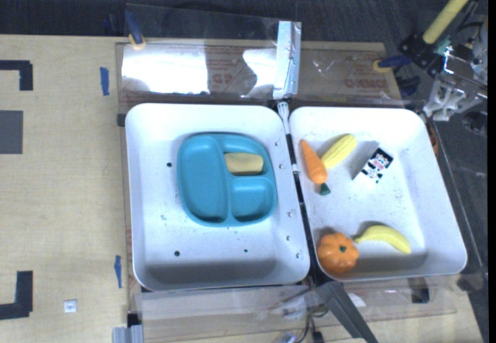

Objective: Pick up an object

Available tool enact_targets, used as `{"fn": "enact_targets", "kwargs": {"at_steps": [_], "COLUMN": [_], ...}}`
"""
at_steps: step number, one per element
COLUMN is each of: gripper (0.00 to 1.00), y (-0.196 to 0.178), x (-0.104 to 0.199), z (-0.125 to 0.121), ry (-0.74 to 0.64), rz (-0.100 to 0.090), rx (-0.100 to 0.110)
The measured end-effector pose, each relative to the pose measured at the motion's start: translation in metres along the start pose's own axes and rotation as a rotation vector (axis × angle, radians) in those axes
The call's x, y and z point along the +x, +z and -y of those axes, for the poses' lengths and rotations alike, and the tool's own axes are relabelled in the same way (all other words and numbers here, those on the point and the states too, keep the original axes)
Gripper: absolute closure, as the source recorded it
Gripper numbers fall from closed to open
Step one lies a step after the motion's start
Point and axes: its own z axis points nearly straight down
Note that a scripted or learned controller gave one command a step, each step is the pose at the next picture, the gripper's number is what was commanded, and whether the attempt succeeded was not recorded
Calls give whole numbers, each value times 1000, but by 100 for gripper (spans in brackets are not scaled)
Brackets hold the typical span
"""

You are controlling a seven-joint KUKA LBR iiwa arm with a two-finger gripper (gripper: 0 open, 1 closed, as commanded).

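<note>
The end effector (pixel 446 94) sits at the upper right beyond the right bin (pixel 442 179); its grip state I cannot tell; the corn cob (pixel 339 151) lies down-left, long axis diagonal, beside the carrot (pixel 313 162).

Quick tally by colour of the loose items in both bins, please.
Yellow: 3 (plastic corn cob, plastic banana, soft yellow block in the tray)
Orange: 2 (plastic carrot, small pumpkin)
Blue: 1 (divided plastic tray)
Black-and-white: 1 (small printed box)
Total: 7
</note>
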Motion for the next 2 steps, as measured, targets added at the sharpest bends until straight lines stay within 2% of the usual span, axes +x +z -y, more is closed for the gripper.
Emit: {"fn": "enact_targets", "kwargs": {"at_steps": [1,2], "gripper": [0,0], "y": [5,120], "x": [4,79], "z": [2,14], "ry": [-5,-170], "rz": [0,-1], "rx": [9,21]}}
